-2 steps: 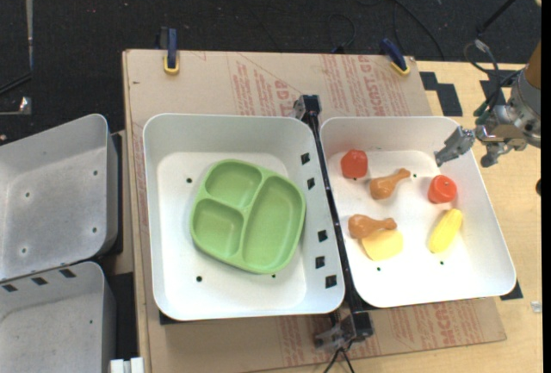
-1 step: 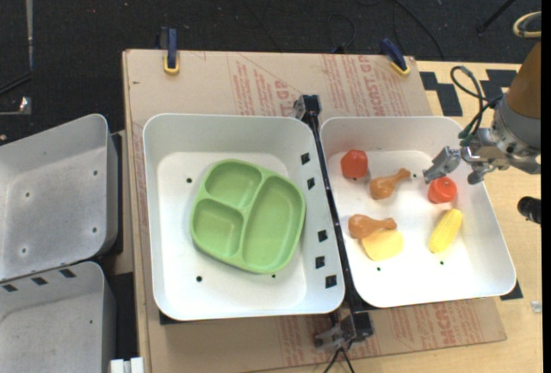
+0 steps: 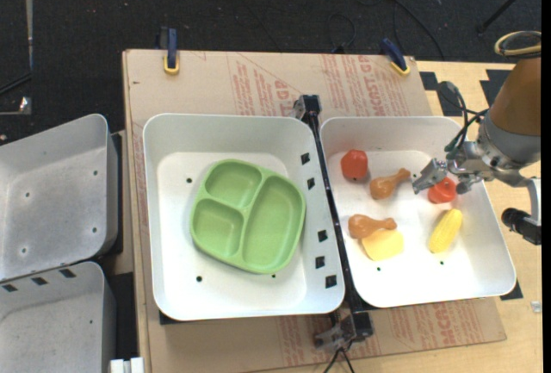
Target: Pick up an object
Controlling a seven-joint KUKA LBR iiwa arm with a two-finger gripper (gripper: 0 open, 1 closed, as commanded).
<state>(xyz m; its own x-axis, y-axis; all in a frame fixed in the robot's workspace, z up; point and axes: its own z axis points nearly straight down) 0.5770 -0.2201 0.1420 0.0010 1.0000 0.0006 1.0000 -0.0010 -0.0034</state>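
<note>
Two bins sit side by side on the bench. The left bin (image 3: 164, 190) holds a divided plate (image 3: 248, 214) near its middle. In the right bin (image 3: 491, 276), a tomato (image 3: 354, 164) lies toward the far left corner, with a drumstick (image 3: 390, 183) just right of it. A second drumstick (image 3: 370, 226) rests nearer the front, touching a cheese block (image 3: 382, 245). A corn cob (image 3: 445, 230) lies toward the right edge, and behind it a small item (image 3: 442, 191) sits under the gripper (image 3: 433, 177).

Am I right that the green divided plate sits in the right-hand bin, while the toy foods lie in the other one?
Not quite: the camera view shows the green divided plate in the left-hand bin, with the toy foods, such as the yellow corn, in the right-hand bin.
</note>
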